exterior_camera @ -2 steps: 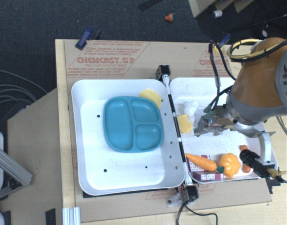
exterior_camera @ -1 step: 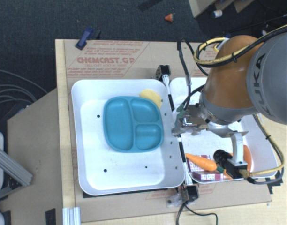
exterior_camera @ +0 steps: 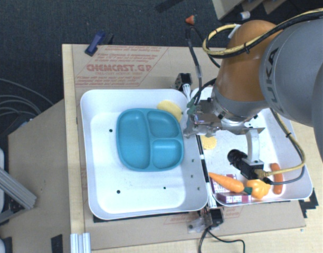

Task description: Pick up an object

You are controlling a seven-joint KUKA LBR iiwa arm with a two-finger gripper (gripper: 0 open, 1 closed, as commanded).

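The likeliest thing to pick is the carrot (exterior_camera: 226, 182), lying in the right bin (exterior_camera: 304, 186) near its front edge, just left of a small yellow-orange piece (exterior_camera: 258, 188) and beside a red piece (exterior_camera: 277, 179) further right. It looks like a toy of moulded plastic, so I judge it light, stiff and rather slick, not fragile; its tapered shape means a pinch near the tip could squirt out, so the thicker middle, taken across its width, seems the safest hold. It is orange, long, pointed toward the left, and lies across a flat white card or packet (exterior_camera: 230, 197). A pale yellow disc (exterior_camera: 208, 141) sits further back in the same bin, partly under the arm, thin and probably hard to get under. The end effector (exterior_camera: 199, 121) hangs over the wall between the two bins; whether it is released or clenched I cannot tell, and nothing is visibly held. In the left bin (exterior_camera: 98, 157) a blue plate (exterior_camera: 149, 139) lies flat, with a yellow lump (exterior_camera: 170, 108) at its far edge.
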